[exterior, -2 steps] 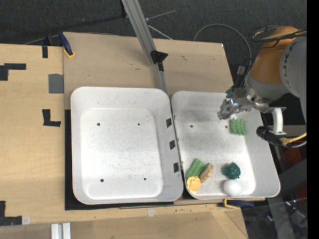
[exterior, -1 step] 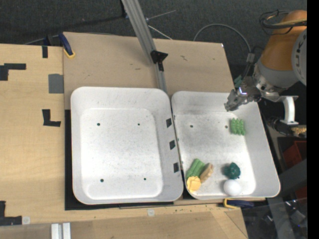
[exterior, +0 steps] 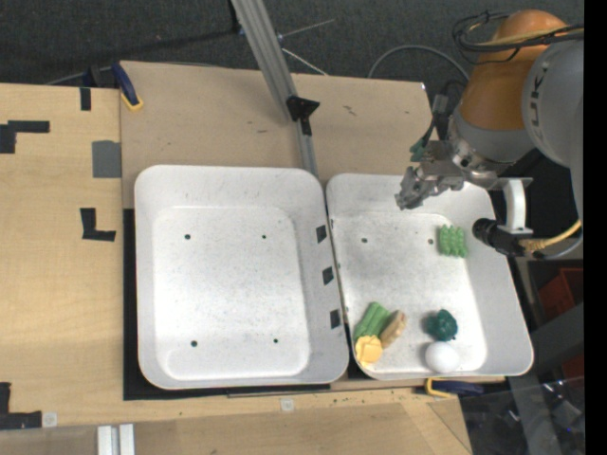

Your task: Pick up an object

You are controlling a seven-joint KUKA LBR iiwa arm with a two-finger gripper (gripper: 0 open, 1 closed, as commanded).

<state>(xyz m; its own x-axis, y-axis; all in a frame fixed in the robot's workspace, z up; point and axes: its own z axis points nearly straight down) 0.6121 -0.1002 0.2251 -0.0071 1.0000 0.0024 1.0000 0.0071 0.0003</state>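
Grey metal two-finger gripper hangs over the far rim of the right white bin, and whether it is open or closed cannot be told. Near the bin's front edge a green ridged toy lies slanted, long axis running from front-left to back-right, touching a tan piece and yellow piece.
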